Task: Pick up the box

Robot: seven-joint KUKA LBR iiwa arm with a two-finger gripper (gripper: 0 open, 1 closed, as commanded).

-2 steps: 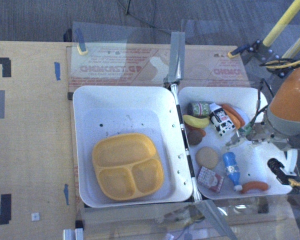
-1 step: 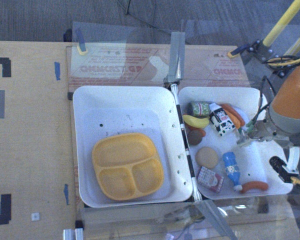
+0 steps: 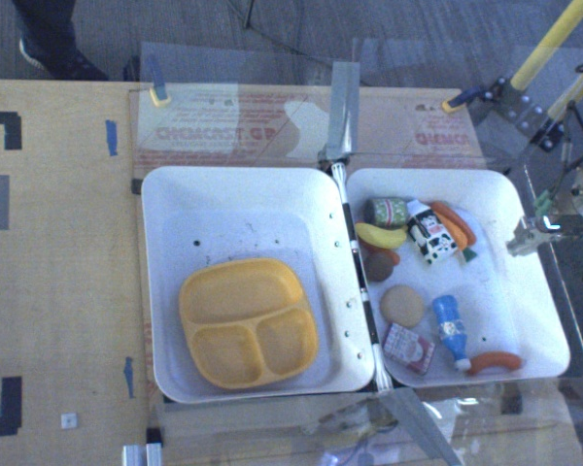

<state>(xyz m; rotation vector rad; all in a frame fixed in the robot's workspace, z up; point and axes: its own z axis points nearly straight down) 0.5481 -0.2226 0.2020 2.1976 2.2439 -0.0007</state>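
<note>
The box [image 3: 408,348] is small, flat and pinkish, with a printed top. It lies near the front left corner of the right bin [image 3: 534,289], close to the wall between the two bins. A round tan bun [image 3: 403,305] sits just behind it, and a blue bottle [image 3: 449,330] lies right beside it. Further back stands a black-and-white cow-patterned carton [image 3: 429,236].
The right bin also holds a green can [image 3: 389,210], a banana [image 3: 381,235], a carrot [image 3: 454,223], a brown fruit [image 3: 379,260] and a sausage [image 3: 494,362] at the front. A yellow divided plate [image 3: 248,323] lies in the left bin [image 3: 175,212].
</note>
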